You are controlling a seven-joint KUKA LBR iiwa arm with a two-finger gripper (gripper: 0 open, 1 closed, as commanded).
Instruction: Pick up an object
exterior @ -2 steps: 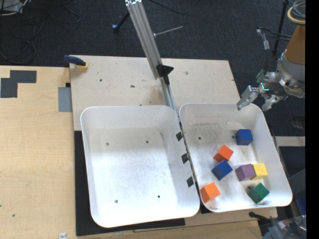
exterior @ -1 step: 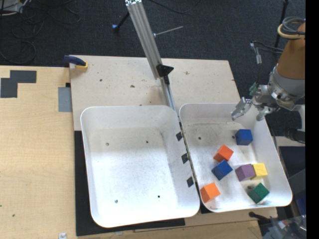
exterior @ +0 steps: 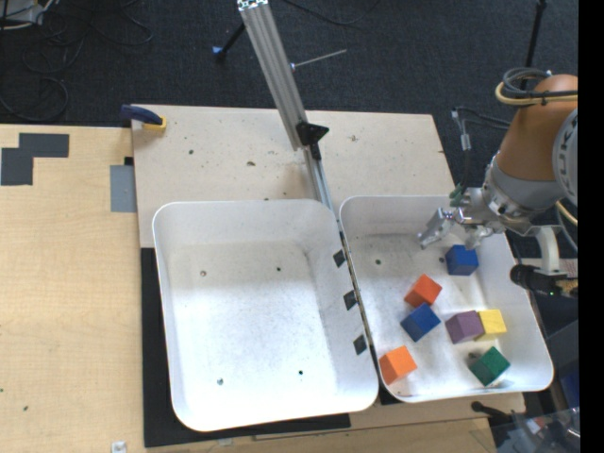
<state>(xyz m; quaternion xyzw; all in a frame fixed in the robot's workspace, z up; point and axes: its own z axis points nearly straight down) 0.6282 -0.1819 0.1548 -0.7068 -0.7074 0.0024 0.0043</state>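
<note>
Several coloured cubes lie in the right bin (exterior: 377, 217): a blue cube (exterior: 461, 260), an orange cube (exterior: 424, 291), a second blue cube (exterior: 420, 322), a purple cube (exterior: 463, 327), a yellow cube (exterior: 492, 323), a green cube (exterior: 489, 365) and another orange cube (exterior: 398, 362). My gripper (exterior: 453, 234) hangs over the far right part of this bin, its fingers spread open. The first blue cube sits just below the fingertips, and nothing shows gripped between them.
The left bin (exterior: 189, 225) stands beside the right one, with a divider and black clips (exterior: 349, 298) between them. A slanted metal pole (exterior: 279, 74) rises behind the bins. A blue and yellow clamp (exterior: 143, 117) lies at the bench's far left corner.
</note>
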